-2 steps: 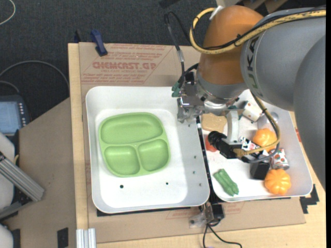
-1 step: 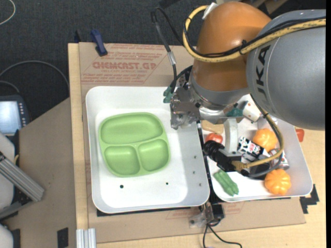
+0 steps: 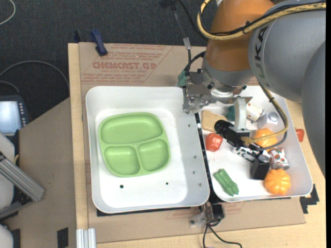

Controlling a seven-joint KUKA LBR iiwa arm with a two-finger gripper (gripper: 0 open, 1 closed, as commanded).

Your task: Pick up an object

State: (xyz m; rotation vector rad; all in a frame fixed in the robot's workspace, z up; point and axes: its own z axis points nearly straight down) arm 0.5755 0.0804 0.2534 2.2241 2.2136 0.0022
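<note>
Two white bins sit side by side on the counter (image 3: 77, 138): the left bin (image 3: 98, 190) holds a light green divided plate (image 3: 134, 143), and the right bin (image 3: 305, 174) holds the small things to pick from, among them a red piece (image 3: 213, 141), a green pod (image 3: 226, 182), an orange pumpkin (image 3: 277, 181) and an orange fruit (image 3: 264, 137). The gripper (image 3: 196, 99) hangs over the right bin's far left corner, and whether its grip is spread or closed is hidden from this angle. Red lettering on the counter's brown surface beyond the bins reads "CHEMCAST".
</note>
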